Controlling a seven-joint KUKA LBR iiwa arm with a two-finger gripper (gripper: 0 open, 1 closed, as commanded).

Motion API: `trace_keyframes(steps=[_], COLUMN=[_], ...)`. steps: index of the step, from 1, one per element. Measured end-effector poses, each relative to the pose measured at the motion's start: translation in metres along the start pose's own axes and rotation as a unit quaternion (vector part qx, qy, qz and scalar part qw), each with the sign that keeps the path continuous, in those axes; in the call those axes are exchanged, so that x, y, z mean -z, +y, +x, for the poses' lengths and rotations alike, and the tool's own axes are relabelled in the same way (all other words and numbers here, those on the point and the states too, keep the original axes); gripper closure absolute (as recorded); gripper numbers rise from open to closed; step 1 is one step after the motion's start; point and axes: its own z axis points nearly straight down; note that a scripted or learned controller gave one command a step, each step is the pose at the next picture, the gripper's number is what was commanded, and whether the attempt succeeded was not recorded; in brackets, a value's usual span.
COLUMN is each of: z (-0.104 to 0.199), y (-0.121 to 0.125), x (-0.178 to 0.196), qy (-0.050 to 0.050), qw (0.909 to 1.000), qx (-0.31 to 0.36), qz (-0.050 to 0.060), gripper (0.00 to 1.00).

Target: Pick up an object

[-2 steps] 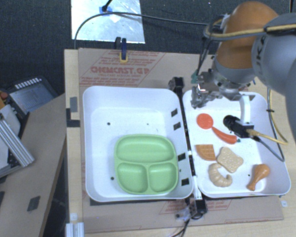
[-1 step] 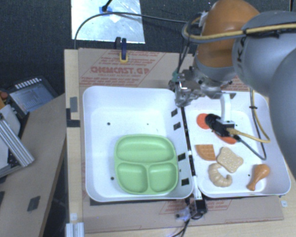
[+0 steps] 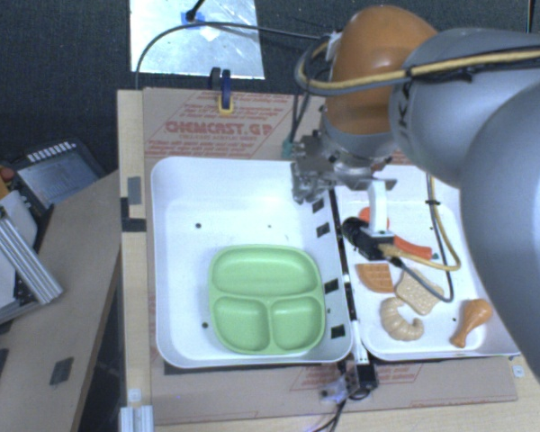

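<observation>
My gripper [image 3: 308, 187] hangs under the orange wrist, over the far end of the divider between the two white bins. In the right bin [image 3: 432, 347] lie several toy foods. A red-orange carrot-like piece [image 3: 414, 247] is partly hidden by the arm. In front of it lie an orange wedge [image 3: 373, 277] and a tan cracker [image 3: 419, 294]. A croissant [image 3: 401, 320] and a chicken drumstick [image 3: 471, 320] lie near the front rim. All of them sit in front of and to the right of the gripper, and none is seen between its fingers.
A green three-compartment plate [image 3: 265, 297] lies in the front half of the left bin [image 3: 175, 241]. The large grey arm covers the right bin's far right part. A cardboard sheet [image 3: 216, 126] lies under both bins.
</observation>
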Motion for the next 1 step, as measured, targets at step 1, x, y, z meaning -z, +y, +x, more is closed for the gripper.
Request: trace_keyframes(steps=[1], z=[-0.0025], y=[0.0005], x=[0.0003], qy=[0.000], qw=[1.0000], qx=[-0.002], qz=[0.000], gripper=[0.00])
